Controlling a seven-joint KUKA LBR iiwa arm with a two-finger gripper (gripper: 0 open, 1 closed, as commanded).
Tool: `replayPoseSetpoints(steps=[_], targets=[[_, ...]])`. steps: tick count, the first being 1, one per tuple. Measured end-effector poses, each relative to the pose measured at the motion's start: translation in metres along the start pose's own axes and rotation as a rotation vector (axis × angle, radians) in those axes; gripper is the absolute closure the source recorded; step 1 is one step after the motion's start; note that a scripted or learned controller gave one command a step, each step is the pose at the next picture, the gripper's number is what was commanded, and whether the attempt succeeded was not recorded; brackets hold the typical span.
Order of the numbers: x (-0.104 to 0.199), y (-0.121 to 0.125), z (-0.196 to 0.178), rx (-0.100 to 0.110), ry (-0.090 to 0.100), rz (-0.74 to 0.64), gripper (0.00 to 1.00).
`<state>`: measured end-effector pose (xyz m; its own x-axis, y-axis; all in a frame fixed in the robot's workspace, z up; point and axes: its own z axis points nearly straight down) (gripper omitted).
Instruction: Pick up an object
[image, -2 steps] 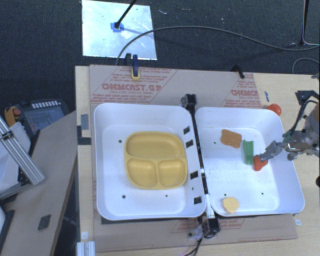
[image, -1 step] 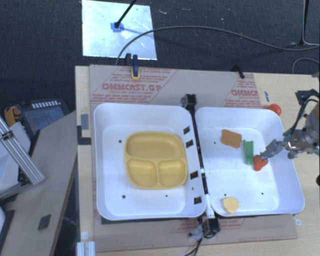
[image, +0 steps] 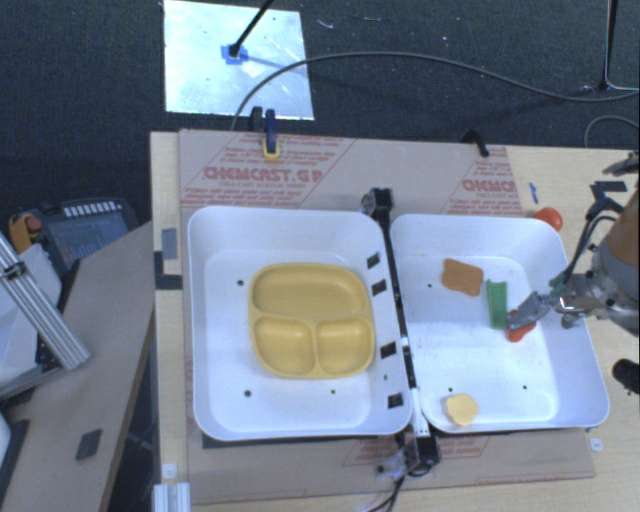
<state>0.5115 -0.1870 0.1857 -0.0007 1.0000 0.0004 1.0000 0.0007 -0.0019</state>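
Note:
My gripper (image: 527, 317) reaches in from the right, low over the right bin (image: 560, 400), by its right-hand side. A small red object (image: 517, 334) lies right under its tip, partly covered by it. A green block (image: 496, 304) lies just to the left of the gripper, touching or nearly touching it. An orange-brown piece (image: 462, 277) sits further back and left. A pale yellow piece (image: 461, 408) rests near the bin's front left corner.
The left bin (image: 215, 400) holds a yellow divided tray (image: 308, 320). A black clip divider (image: 392, 310) runs between the bins. An orange ball-like thing (image: 547, 216) sits outside the right bin's back right corner. Cables cross the floor behind.

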Motion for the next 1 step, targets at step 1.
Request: replayPoseSetpoints(steps=[1], targets=[[0.0002,-0.0010,0.0631,0.002,0.001,0.000,0.00]])
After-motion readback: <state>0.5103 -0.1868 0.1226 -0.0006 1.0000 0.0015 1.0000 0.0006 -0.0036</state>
